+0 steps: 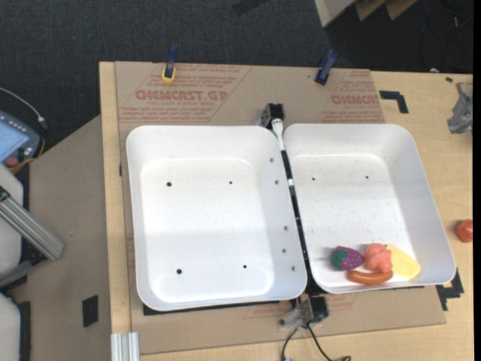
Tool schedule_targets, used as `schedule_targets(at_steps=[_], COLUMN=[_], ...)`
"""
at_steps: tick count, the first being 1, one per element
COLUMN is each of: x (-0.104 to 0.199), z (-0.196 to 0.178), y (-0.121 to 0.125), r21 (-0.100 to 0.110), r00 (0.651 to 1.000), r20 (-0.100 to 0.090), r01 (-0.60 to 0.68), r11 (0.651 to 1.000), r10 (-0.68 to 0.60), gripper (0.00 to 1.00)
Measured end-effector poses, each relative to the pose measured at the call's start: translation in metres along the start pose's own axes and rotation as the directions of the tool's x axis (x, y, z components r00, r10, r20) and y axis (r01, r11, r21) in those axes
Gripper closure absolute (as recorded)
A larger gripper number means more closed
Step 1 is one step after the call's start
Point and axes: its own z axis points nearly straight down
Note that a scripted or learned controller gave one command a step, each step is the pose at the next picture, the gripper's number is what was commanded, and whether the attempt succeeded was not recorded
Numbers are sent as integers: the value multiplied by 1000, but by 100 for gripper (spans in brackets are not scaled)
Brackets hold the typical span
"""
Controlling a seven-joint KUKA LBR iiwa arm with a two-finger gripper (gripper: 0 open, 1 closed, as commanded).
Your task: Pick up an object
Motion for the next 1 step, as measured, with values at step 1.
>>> schedule_targets(at_steps=[1], x=[0], z=[-10], y=[1], r21=[-4], r00=[1000], r20=[3], r01=[1], r11=[1000], r10=[-1], gripper=[100])
